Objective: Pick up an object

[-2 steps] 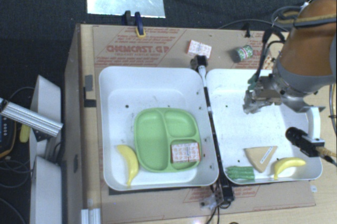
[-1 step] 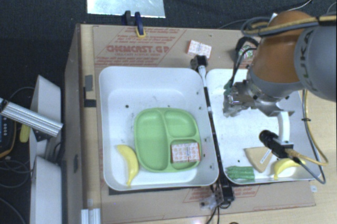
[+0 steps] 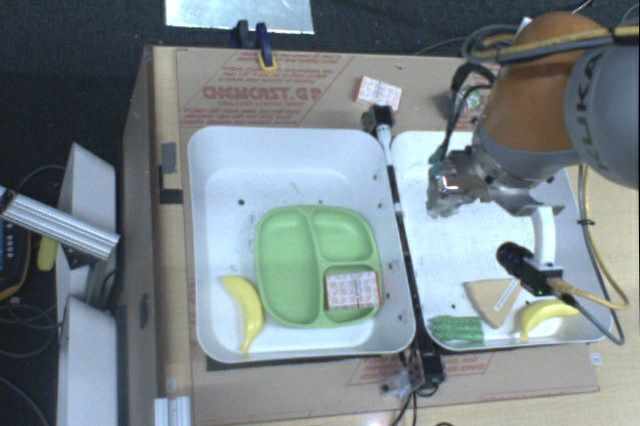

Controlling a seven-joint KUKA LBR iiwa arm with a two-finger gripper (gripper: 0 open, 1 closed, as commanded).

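Over the right bin (image 3: pixel 440 254), toward its upper left part, I see the gripper (image 3: pixel 446 192) hanging from the grey arm (image 3: pixel 612 114) with its orange band (image 3: pixel 545 49). From my feed I cannot tell how wide the tool stands, nor whether it has hold of anything; its tip reads as a blur of metal against the white floor.

Candidates for picking, right bin: a tan wedge (image 3: pixel 485 299) near the front wall, a green piece (image 3: pixel 455 330) just beside it at the front edge, and a yellow banana (image 3: pixel 545 316) toward the front right corner. All three lie apart from the gripper, nearer the front.

Left bin (image 3: pixel 230 174): a green divided plate (image 3: pixel 300 264) sits in the middle, and a pink-patterned packet (image 3: pixel 352 290) lies in its lower right compartment. A second banana (image 3: pixel 245 309) lies on the bin floor by the plate's lower left rim; touching or just beside, I cannot tell.

Outside the bins, a like packet (image 3: pixel 378 93) rests on the brown cardboard (image 3: pixel 260 94) behind them.
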